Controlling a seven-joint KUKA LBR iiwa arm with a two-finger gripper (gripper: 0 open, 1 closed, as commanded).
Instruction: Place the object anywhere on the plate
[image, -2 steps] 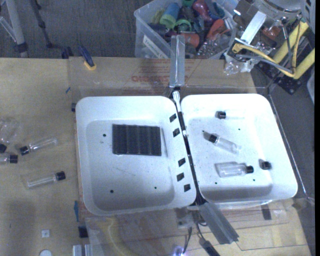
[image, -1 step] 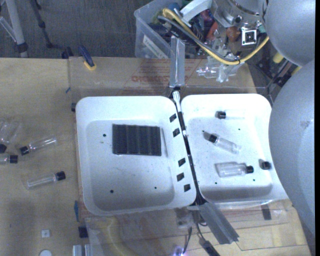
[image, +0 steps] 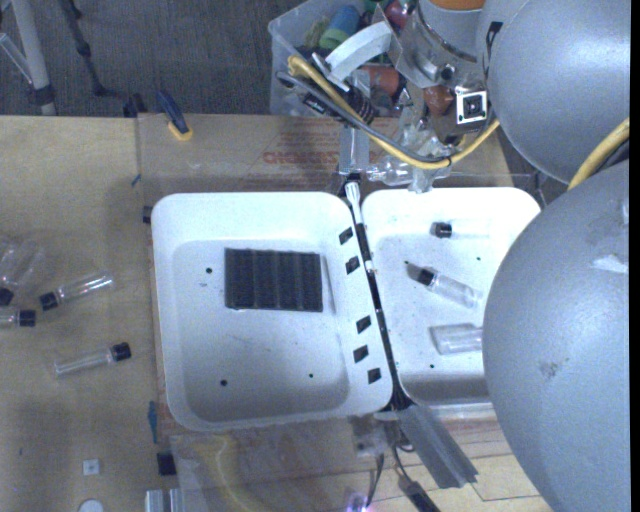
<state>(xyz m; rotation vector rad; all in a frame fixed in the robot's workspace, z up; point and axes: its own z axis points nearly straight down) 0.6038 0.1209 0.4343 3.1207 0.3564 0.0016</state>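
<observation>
A dark ridged plate (image: 274, 279) lies flat in the left white bin (image: 190, 215). In the right white bin (image: 500, 205) a clear vial with a black cap (image: 443, 284) lies at a slant. A second clear vial (image: 455, 339) lies just below it, partly hidden under the arm. A small black cap (image: 441, 230) sits near that bin's back wall. My gripper (image: 412, 168) hangs over the back rim of the right bin, near the divider and well apart from the vials. The big grey arm links hide the right bin's right half.
Several loose capped vials (image: 85, 290) lie on the bench left of the bins. A clear box of clutter (image: 325, 45) stands behind the bins. Yellow and black cables (image: 340, 95) loop by the wrist. Black clips (image: 362, 325) line the divider between the bins.
</observation>
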